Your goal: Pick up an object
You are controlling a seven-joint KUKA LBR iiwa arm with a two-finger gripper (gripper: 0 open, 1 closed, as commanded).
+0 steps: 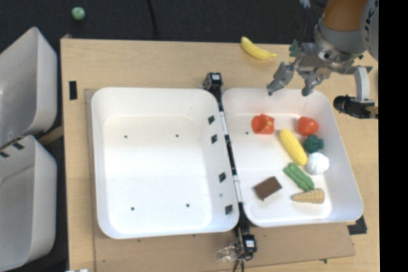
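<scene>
Nothing's picked up yet, so basically the whole job is left. The end effector (pixel 292 81) hangs spread and empty over the right bin's (pixel 343 165) far rim. Nearest candidate, the corn cob (pixel 292 146), lies mid-bin, long axis diagonal, pointing toward the bin's near-right corner.

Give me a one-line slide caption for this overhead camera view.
Open gripper hovers above right bin's far rim; toy foods lie inside, banana on bench.

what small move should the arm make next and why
Probably lower the tool toward the red piece just below it. The fingers look spread with nothing between them, and the tool hangs over the right bin's far edge, above the toys.
</scene>
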